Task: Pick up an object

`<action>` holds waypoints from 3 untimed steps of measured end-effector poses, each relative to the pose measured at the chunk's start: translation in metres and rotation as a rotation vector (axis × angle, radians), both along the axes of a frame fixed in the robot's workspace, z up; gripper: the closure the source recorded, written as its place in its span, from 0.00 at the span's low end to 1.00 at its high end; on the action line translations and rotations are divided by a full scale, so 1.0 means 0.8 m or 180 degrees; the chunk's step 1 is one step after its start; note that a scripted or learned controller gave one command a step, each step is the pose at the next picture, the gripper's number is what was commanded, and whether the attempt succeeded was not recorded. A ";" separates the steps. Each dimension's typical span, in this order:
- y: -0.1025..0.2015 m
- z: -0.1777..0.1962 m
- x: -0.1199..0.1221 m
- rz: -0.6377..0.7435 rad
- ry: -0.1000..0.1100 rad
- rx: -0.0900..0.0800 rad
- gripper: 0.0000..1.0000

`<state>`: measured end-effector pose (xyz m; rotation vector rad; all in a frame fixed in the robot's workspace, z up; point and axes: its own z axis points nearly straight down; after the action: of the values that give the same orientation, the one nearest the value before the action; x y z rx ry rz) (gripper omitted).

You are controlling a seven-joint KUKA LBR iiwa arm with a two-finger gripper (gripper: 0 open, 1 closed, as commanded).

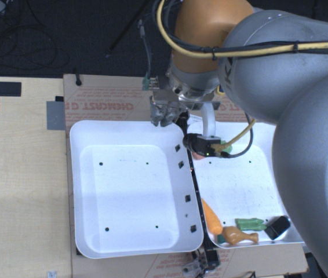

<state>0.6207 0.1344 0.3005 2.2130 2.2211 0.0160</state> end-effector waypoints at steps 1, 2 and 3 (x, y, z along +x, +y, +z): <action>-0.029 -0.016 -0.056 -0.0013 0.0056 -0.0015 1.00; 0.041 0.051 -0.043 0.0004 0.0028 -0.0003 1.00; 0.078 0.083 -0.108 0.0005 0.0046 -0.0005 1.00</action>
<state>0.5339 0.1968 0.3671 2.2178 2.2294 -0.0016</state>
